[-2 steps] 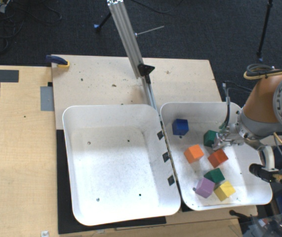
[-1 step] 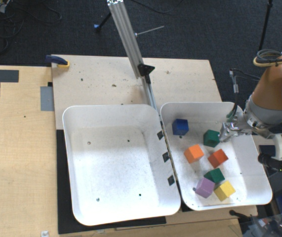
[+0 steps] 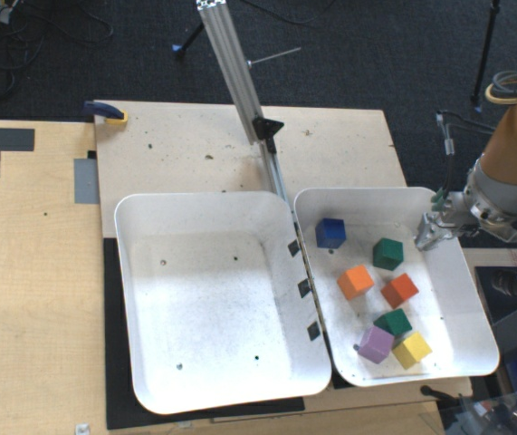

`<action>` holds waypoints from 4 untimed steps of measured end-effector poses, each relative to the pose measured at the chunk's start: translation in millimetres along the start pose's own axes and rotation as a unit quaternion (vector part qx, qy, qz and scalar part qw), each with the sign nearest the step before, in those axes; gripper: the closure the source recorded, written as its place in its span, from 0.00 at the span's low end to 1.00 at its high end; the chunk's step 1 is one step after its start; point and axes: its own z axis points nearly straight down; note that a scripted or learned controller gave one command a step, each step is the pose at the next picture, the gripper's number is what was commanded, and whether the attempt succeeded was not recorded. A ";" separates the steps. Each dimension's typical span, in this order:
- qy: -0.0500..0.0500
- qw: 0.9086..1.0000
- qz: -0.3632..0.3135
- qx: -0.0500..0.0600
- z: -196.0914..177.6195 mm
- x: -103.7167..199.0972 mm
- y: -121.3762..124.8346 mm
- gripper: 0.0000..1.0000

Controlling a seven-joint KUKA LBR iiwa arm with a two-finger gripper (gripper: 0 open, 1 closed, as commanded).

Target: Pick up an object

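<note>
While the gripper (image 3: 427,234) hangs over the far right rim of the right bin (image 3: 475,320), seven small blocks lie loose on the bin's floor, none between its fingers; whether those fingers are apart or together cannot be told from this angle. Nearest the gripper is a dark green cube (image 3: 387,253), just to its left and a little nearer the camera. A blue cube (image 3: 330,233) sits farther left, close to the bin's inner wall. An orange cube (image 3: 356,281) and a red cube (image 3: 400,289) lie side by side below the green one, apart from each other. At the near end, a second green block (image 3: 392,322), a purple block (image 3: 376,343) and a yellow cube (image 3: 412,349) cluster together, touching or nearly so. All are plain, solid-coloured blocks with no readable markings. The left bin (image 3: 149,234) stands beside the right one, their walls meeting under a slanted metal rail (image 3: 235,71).
</note>
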 end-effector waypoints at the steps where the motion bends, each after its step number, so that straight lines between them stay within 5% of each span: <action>1: 0.000 1.000 -0.001 0.000 -29.0 -1.3 0.3 1.00; 4: 0.002 1.000 -0.002 0.003 -22.6 154.7 12.0 1.00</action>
